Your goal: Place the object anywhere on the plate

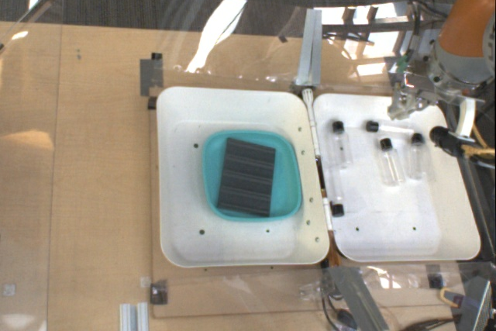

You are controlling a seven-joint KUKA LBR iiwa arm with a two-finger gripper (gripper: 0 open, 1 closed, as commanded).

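A teal plate [288, 186] sits in the middle of the left bin [182, 205]. A dark grey ribbed block [246, 177] lies flat on the plate, inside its rim. My gripper [401, 106] hangs over the far edge of the right bin [403, 232], well to the right of the plate and apart from the block. The orange band of the arm [469, 8] shows at the top right corner.
Several clear vials with black caps lie in the right bin, among them one [340, 142] near its left wall and two [390, 162] [417, 156] near the middle. A loose black cap [336, 208] rests lower left. A metal post [310, 46] stands between the bins at the back.
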